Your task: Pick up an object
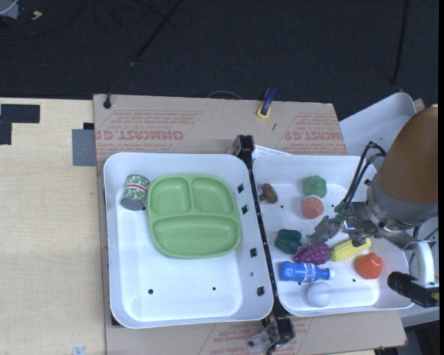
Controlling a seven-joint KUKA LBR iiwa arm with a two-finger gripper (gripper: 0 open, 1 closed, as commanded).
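green tray [193, 217], purple grapes [313, 254] — blue bottle [303, 272]

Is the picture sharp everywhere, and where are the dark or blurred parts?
Camera view: the top is nearly black; the bins are evenly lit, the green plate clear. The gripper and purple grapes look soft, with small details hard to read.

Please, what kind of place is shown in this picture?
Probably a robotics lab test bench. Two white bins, left bin and right bin, sit on cardboard; toy food like the purple grapes lies under the arm's tool, and cables hang behind.
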